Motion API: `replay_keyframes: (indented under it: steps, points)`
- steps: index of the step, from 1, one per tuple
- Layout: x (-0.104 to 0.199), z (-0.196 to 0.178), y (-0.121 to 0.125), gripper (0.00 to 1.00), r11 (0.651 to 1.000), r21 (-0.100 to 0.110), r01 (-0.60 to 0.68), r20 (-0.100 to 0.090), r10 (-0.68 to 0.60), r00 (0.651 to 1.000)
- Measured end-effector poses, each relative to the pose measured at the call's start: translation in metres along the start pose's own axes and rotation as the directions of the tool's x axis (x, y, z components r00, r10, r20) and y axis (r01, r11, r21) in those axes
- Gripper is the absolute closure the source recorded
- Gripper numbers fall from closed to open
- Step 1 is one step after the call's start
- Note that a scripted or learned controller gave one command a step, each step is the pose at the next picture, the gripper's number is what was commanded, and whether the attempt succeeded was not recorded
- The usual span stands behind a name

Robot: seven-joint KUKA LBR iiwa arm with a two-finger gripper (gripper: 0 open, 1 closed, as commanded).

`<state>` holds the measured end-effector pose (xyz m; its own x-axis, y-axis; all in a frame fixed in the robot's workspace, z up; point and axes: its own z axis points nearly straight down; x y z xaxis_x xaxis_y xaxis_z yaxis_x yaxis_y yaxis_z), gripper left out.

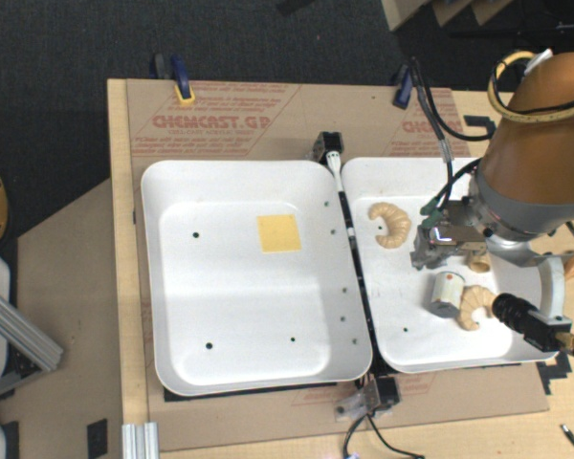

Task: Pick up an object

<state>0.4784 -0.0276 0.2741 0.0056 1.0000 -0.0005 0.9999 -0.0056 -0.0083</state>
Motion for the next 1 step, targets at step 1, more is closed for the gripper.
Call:
replay_keyframes:
  steps: [1]
  points:
    - [0.0155, -0.2708, 0.0169, 1.00, 1.000, -0.030, 0.008, 0.000, -0.008, 1.000]
